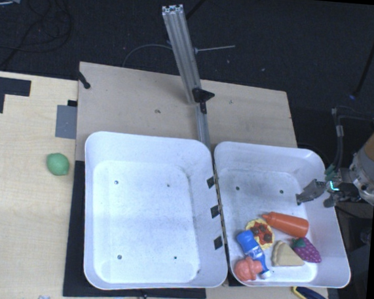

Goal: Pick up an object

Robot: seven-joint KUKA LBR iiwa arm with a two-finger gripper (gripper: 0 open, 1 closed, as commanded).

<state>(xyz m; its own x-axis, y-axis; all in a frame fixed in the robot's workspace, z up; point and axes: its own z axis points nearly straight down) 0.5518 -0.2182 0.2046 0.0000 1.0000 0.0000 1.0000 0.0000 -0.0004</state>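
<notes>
Green comes first at the far left: a small ball [58, 164] lying on the pale wood surface [13, 181], well apart from the bins. Next is the left bin [102, 145], white and shallow, then the right bin [252, 153], touching it along the middle edge. All the candidate objects are bunched in the near corner of the right bin: a pinkish-orange lump [248, 269] nearest the front, a blue toy [251, 244] just behind it, a yellow and red piece [260, 230], an orange carrot-like piece [288, 223] lying across the top of the pile, a tan wedge [287, 255] and a purple grape-like bunch [307, 250] at the right. Furthest right, the tool [314, 192] hangs over the bin's right rim, above and beside the pile, carrying nothing; whether its fingers stand apart or together I cannot tell from this slant. The step in hand looks like the approach. To do it well, choosing the orange piece seems wise, since it lies uppermost and nearest the tool with bare bin floor behind it; straddling its narrow width and coming straight down should avoid nudging the neighbours that crowd the others.
</notes>
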